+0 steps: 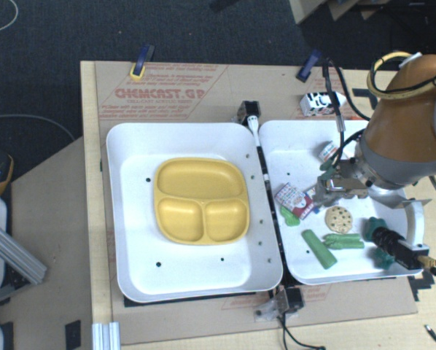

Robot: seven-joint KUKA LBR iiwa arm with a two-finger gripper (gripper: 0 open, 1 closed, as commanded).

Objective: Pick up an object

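Observation:
My gripper (326, 189) hangs low over the middle of the right bin (298, 141), just right of a crumpled red and white packet (293, 201). A round tan disc with dots (338, 218) lies just below the gripper. Two green sticks (319, 249) (344, 243) rest near the bin's front wall. At the bin's front right, a dark teal thing (372, 227) is partly covered by the wrist. A small silver and green wrapper (327, 151) lies behind the gripper. Nothing shows between the fingers.
The left bin (130, 195) holds a yellow divided plate (201, 200). A black and white patterned block (318, 102) sits on the bench behind the right bin. Clamps stand at the bench's back edge (140, 62) (308, 65). The arm's bulk covers the right bin's right side.

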